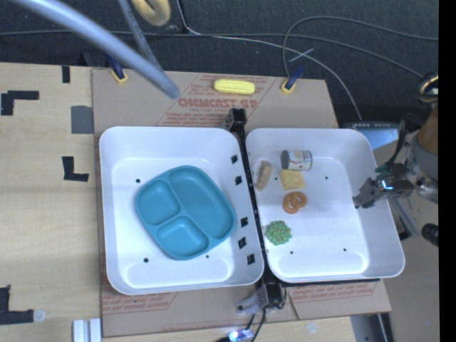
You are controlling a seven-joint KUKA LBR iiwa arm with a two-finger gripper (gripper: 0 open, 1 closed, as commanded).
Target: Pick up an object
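White bins sit side by side mid-frame: the left bin point(117, 155) holds a blue divided plate point(185, 211), while the right bin point(356, 248) holds a small can point(297, 160), a yellow block point(291, 179), a pretzel point(294, 202) and a green ball point(278, 232). Over its right rim the gripper point(372, 190) hangs low, its grasp unreadable.

Tray point(185, 211) in left bin point(117, 155); can point(296, 160) in right bin point(370, 251).

Blue plate point(185, 211), left white bin point(114, 191); right bin point(356, 255): green ball point(278, 232), orange pretzel point(294, 202), yellow block point(291, 179).
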